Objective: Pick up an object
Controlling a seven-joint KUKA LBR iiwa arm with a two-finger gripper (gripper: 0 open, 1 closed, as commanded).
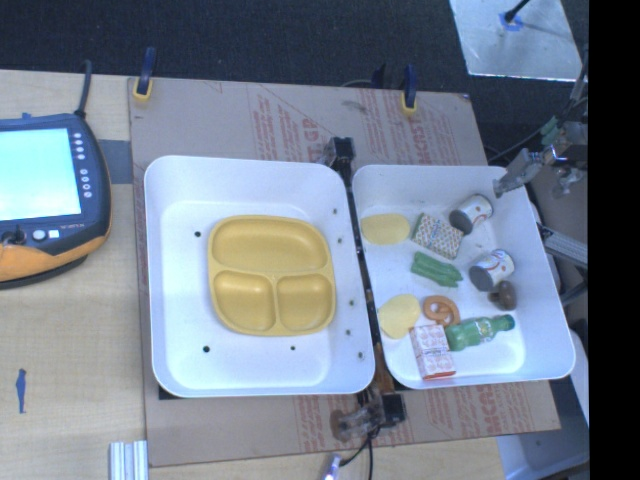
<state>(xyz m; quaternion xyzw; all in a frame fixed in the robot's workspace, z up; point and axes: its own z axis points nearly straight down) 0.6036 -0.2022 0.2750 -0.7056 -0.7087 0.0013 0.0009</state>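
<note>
Two white bins sit side by side on a cardboard sheet on the bench. The left bin holds a yellow tray with three compartments, lying flat about mid-bin.

The right bin holds all the loose items. A pale yellow disc lies near the top left, with a patterned box just beside it on the right. A can lies tipped near the top right. A green pod is at mid-bin. A second can lies right of the pod, and a brown lump is just below it, touching or nearly so. A second yellow disc lies lower left, with a pretzel touching its right edge. A green bottle lies on its side below the pretzel, cap end to the right. A red-and-white carton sits at the bottom, next to the bottle's base.

The gripper hangs over the top right corner of the right bin, near the first can but apart from it. Whether it is spread or closed cannot be told: too small and blurred. Nothing visible is held in it.

A pendant with a lit screen rests on the bench, well left of the bins. Two blue clamps pin the sheet's far edge. A white sheet lies on the dark floor at top right.
</note>
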